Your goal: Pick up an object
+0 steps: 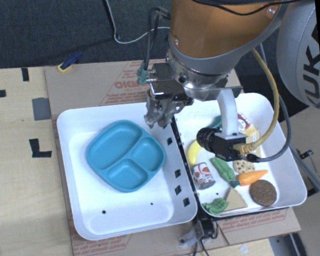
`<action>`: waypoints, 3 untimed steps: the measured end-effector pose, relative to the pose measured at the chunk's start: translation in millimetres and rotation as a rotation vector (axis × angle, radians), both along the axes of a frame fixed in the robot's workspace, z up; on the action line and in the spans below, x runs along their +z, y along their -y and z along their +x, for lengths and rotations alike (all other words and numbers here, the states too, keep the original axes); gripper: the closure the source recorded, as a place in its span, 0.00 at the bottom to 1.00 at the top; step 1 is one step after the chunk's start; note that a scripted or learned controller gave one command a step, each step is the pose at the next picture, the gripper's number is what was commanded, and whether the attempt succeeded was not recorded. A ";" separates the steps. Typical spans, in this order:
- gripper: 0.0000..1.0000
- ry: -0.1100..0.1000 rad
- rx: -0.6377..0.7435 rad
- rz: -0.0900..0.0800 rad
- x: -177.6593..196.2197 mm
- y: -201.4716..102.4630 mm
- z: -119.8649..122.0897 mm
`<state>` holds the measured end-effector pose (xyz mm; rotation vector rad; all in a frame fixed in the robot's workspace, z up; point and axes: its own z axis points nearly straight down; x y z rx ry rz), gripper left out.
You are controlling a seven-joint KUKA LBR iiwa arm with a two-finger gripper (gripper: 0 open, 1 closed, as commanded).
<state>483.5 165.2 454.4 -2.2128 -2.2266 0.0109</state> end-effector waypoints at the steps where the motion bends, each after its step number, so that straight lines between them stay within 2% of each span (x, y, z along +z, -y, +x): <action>1: 1.00 0.013 0.002 0.008 77.6 -72.2 -0.3; 2: 1.00 0.002 -0.014 0.000 47.7 20.6 0.2; 3: 1.00 0.007 0.004 0.005 64.5 -73.4 -0.8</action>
